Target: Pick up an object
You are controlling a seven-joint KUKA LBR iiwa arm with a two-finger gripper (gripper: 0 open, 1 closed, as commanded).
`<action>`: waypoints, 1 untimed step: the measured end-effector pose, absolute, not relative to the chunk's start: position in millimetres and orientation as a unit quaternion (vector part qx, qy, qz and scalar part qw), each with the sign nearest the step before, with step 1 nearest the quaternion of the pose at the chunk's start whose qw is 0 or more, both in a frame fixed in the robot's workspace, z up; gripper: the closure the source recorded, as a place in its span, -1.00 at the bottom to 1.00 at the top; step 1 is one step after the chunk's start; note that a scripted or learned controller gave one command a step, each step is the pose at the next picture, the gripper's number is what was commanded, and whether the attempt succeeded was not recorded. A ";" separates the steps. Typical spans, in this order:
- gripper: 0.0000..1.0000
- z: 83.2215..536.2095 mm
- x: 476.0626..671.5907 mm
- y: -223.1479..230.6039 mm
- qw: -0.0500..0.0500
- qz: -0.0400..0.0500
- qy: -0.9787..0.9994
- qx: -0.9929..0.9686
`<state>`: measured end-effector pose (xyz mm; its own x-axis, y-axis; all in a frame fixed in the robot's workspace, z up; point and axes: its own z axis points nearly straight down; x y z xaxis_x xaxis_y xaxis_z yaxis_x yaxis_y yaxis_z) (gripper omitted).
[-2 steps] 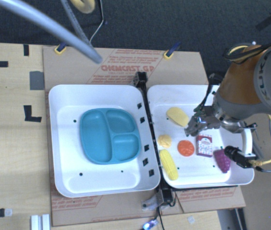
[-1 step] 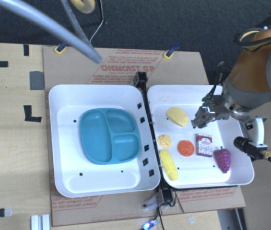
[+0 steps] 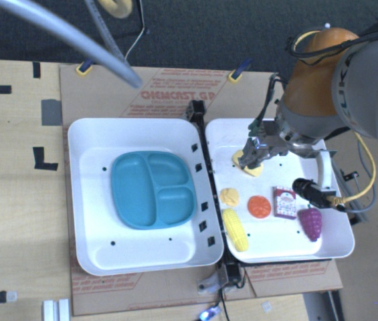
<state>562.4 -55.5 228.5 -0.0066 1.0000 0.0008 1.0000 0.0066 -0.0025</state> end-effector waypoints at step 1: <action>1.00 235.9 588.5 -9.6 0.001 0.000 -0.710 -0.705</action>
